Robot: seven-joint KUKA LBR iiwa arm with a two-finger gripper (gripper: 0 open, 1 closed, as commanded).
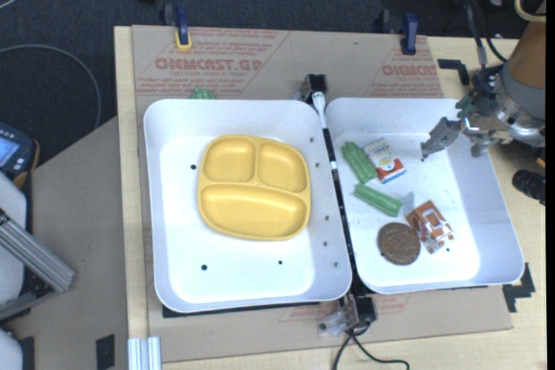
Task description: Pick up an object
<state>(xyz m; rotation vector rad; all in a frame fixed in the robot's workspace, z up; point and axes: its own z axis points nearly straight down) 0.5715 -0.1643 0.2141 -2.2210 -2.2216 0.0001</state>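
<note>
Camera view: green pod (376, 198) lies flat, long axis upper-left to lower-right.

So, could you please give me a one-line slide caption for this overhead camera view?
End effector hovers above the right bin of small objects; a yellow divided plate sits in the left bin.

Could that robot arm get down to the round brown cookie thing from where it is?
Probably yes. The gripper hangs over the right bin's far side, and the brown disc lies flat with nothing on top; an orange packet sits close beside it.
</note>
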